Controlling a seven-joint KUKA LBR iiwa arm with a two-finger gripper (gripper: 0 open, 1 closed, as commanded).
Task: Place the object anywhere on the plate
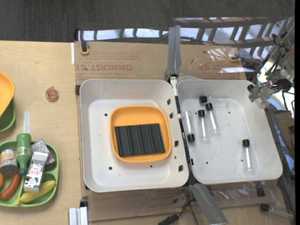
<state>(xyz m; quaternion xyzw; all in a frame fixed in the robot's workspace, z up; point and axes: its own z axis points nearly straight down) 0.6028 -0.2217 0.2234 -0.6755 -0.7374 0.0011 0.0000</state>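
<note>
An orange plate [140,114] sits in the left white bin [93,172] at the middle of the frame, and a dark ribbed rectangular block [140,140] lies flat on it, covering the plate's lower half. The right white bin [267,165] touches the left one along their shared edge and holds four clear tubes with black caps: one tube [189,126] close to the left wall, two tubes [206,118] near each other at the upper middle, and one tube [247,153] apart toward the lower right. The end effector [262,90] hangs at the far right of the frame, over the upper right corner of the right bin; how its tips stand cannot be told. On the wooden worktop [37,64] at lower left, a green tray [44,196] carries toy food and a green bottle [23,153].
</note>
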